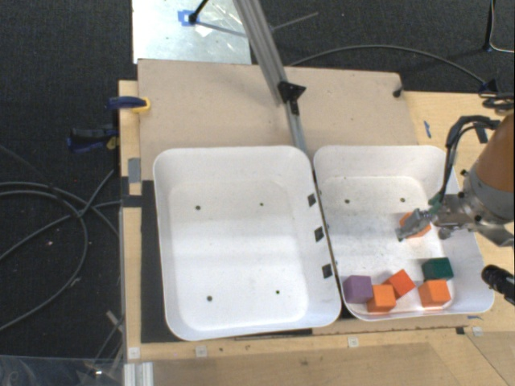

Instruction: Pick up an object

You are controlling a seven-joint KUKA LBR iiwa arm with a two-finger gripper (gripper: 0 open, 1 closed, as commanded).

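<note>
The gripper [412,225] hangs over the right bin [362,175], pinching 1 orange block [418,230] between its fingers. Along the near wall below lie 3 orange blocks, 1 purple block [358,288] and 1 green block [437,268]. 2 bins in all.

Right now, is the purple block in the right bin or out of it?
In. The purple block rests on the right bin's floor near its front edge, touching an orange block. The gripper is apart from it.

I see my robot's arm [492,185] is grey with an orange band, black cables looping over it, and a grey metal end effector [412,225].
</note>
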